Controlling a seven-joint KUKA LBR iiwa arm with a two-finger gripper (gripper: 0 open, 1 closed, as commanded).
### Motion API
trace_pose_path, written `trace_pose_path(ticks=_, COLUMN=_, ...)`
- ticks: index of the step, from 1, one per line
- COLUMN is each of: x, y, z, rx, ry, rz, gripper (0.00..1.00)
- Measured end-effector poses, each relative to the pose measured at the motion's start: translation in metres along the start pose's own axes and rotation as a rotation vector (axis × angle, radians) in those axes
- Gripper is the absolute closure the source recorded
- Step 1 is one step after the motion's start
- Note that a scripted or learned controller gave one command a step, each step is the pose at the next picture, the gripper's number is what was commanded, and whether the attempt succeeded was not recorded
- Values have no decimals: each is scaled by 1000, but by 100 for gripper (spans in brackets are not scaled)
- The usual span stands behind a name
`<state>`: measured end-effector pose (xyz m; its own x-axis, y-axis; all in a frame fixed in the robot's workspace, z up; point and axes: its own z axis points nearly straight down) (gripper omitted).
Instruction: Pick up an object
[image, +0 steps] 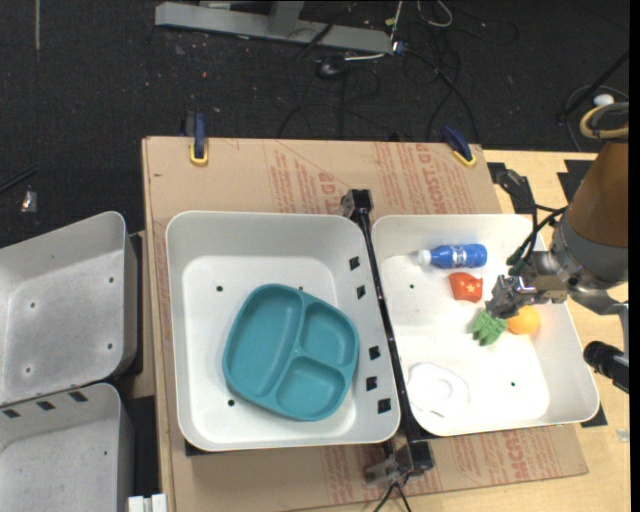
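The right bin (560, 395) holds a blue bottle (456, 257) lying on its side near the back, a red strawberry-like toy (466, 288), a green toy (489, 328) and an orange ball (523, 322). A flat white piece (437, 385) lies toward the bin's front. My gripper (505, 296) comes in from the right and hovers low over the spot between the red toy, the green toy and the orange ball. Nothing can be made out between its fingertips.
The left bin (190, 250) holds a teal divided plate (291, 351). A black divider (378, 320) runs between the two bins. Both bins rest on a cardboard sheet (300, 170). White trays (60, 290) lie at the far left.
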<state>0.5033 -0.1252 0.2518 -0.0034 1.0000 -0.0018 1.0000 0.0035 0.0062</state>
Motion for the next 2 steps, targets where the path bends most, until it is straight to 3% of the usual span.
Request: trace_pose_path(ticks=2, x=108, y=13, z=14, rx=8, ry=4, rz=-5, gripper=100)
